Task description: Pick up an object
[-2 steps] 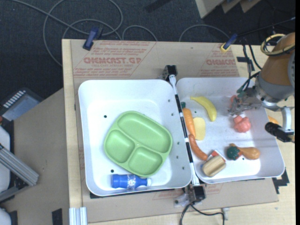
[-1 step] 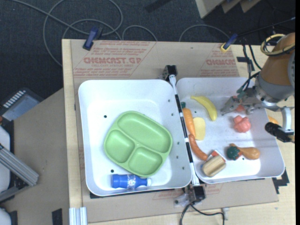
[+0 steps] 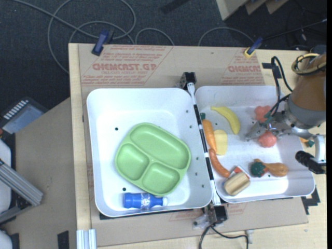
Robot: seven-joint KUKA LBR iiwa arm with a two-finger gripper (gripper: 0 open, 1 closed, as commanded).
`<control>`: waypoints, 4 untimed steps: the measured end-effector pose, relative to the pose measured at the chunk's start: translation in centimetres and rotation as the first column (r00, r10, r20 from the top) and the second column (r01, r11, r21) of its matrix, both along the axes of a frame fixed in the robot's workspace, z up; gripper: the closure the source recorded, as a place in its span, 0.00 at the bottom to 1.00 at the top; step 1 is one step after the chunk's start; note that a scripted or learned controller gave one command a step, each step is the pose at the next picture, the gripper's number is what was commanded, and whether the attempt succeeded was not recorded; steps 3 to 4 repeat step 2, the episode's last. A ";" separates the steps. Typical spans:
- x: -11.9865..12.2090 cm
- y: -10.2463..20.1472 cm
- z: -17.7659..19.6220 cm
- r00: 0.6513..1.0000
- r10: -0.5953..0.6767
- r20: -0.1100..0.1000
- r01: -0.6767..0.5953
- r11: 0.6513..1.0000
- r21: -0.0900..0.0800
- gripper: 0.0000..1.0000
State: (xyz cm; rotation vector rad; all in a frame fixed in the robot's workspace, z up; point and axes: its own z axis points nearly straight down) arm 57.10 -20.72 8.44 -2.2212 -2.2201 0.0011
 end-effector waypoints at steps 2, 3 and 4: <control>0.8 6.6 0.2 1.000 0.002 0.005 -0.002 1.000 0.001 1.00; 0.8 6.6 0.2 1.000 0.002 0.005 -0.002 1.000 0.001 1.00; 0.8 6.6 0.2 1.000 0.002 0.005 -0.002 1.000 0.001 1.00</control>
